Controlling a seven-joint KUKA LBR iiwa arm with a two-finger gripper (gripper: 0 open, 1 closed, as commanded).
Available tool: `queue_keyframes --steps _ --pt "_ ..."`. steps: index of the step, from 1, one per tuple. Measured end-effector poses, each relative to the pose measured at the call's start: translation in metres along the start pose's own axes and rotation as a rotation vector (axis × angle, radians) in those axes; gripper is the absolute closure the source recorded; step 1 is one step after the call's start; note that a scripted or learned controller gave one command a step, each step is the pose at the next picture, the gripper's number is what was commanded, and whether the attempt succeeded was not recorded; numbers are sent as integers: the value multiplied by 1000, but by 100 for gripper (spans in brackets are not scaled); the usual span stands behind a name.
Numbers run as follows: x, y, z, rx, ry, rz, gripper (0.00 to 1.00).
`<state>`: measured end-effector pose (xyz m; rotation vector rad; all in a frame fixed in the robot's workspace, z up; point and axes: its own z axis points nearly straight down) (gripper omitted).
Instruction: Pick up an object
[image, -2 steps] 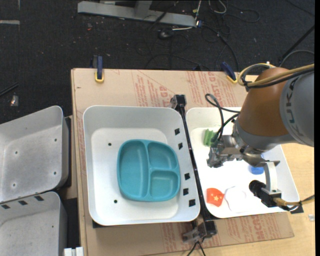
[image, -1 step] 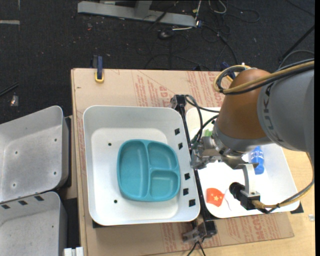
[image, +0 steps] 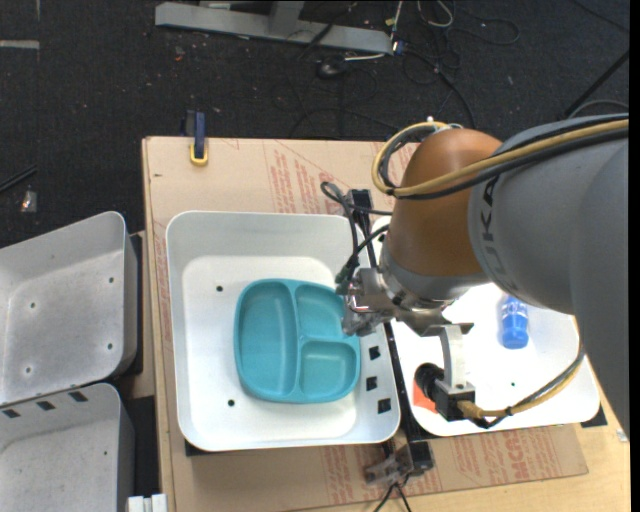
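Arm (image: 520, 210) is reaching in from 3 o'clock, grey links and orange band (image: 440, 215) covering most of the right bin (image: 560, 400). Gripper (image: 357, 305) is sitting at the divide between the two bins, right at the 3 o'clock rim of the teal divided plate (image: 292, 342). Can't tell how the fingers are standing: wrist and cables are hiding them, and nothing is visibly sitting between them. Plate is lying flat in the left bin (image: 200, 260), slightly toward 5 o'clock from the bin's centre, three compartments facing up, its right edge touching or just under the gripper body; can't tell which. In the right bin a small blue bottle-like item (image: 513, 325) is lying near 3 o'clock of the gripper, well apart from the plate. An orange-red item (image: 424, 397) is partly showing at 5 o'clock of the gripper, near the bin's left wall, mostly hidden by a black cable. Both bins are resting on a cardboard-topped bench (image: 260, 170). A yellow-and-blue clamp (image: 199, 138) is sitting at the bench's 11 o'clock corner.
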<state>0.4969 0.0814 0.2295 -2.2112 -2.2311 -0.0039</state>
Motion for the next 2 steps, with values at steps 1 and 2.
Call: queue_keyframes --steps 1,2 --pt "15 -3 -3 1 -2 3 100" --pt "14 -3 -3 1 -2 5 0"
